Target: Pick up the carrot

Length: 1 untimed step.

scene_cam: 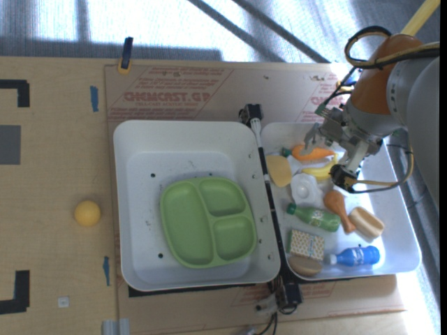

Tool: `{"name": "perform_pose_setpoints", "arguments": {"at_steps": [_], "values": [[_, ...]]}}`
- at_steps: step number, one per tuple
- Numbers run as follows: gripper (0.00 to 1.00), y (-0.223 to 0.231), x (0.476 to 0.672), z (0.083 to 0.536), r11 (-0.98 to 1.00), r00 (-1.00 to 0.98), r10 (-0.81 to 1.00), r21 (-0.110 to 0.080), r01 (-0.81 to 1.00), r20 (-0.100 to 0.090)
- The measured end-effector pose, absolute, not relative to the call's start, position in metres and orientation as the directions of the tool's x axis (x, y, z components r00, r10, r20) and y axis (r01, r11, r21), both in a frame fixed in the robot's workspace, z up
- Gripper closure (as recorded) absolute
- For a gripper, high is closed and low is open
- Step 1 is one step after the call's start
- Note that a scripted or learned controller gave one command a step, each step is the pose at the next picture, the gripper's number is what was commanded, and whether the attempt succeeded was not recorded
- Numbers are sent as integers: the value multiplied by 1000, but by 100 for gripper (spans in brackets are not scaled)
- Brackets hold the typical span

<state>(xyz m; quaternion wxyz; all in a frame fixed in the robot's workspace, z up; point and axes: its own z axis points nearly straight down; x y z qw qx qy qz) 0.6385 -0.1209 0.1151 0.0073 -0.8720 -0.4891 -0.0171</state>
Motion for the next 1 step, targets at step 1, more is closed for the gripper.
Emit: {"name": "perform_pose_setpoints", "arguments": {"at_steps": [1], "values": [[0,-155,624,100,-549,549,836,-5,836,28]]}}
